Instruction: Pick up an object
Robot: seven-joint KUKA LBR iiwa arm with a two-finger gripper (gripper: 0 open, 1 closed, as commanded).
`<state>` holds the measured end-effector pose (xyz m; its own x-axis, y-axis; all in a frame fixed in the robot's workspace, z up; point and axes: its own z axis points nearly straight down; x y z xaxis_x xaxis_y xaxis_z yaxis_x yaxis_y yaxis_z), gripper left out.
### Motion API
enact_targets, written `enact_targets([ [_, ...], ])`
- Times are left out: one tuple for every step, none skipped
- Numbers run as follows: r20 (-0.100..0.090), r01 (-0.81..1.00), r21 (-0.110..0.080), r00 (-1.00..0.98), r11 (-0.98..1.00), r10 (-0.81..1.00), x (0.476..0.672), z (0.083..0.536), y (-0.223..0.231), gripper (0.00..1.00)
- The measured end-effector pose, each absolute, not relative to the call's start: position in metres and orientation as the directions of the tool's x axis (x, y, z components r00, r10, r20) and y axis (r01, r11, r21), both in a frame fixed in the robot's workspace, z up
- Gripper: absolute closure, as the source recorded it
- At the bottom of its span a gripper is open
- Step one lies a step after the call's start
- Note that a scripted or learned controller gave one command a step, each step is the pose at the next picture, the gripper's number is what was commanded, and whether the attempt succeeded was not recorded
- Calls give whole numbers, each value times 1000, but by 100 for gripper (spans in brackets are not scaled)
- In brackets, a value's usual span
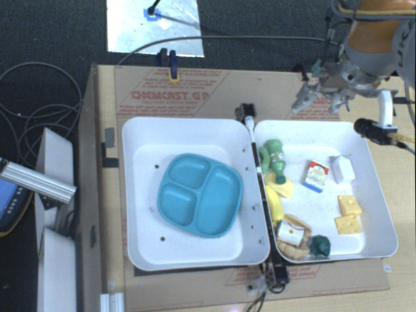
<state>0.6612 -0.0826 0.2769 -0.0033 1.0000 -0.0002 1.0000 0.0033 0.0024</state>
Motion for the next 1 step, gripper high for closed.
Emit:
enact_targets([
  [0, 1000, -2, -1, 1, 1000, 662, 117, -91, 0],
])
